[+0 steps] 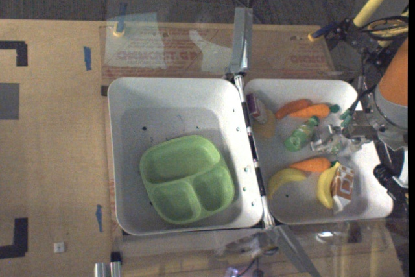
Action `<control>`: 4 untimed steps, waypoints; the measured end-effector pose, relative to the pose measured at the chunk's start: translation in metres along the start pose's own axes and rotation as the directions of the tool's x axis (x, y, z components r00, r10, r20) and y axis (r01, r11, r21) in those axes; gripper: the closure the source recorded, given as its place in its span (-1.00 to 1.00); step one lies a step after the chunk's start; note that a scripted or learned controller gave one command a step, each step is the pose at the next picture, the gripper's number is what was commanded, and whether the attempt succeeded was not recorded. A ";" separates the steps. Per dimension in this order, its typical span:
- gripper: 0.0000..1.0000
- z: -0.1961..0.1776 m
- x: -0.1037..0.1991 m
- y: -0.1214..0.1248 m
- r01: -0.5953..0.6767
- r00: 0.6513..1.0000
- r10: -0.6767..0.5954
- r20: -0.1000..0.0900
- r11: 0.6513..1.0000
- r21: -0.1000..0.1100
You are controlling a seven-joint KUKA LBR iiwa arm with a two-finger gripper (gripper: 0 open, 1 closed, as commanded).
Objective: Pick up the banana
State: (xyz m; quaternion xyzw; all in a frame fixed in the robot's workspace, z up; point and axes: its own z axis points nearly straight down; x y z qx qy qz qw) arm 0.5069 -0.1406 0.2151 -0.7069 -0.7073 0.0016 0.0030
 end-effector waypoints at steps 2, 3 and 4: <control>-1.00 -0.020 -0.004 0.036 -0.034 0.999 0.034 0.001 0.999 -0.003; -1.00 0.052 0.012 -0.027 -0.059 0.998 0.059 0.000 0.998 0.000; -1.00 0.052 0.012 -0.027 -0.059 0.998 0.059 0.001 0.998 -0.001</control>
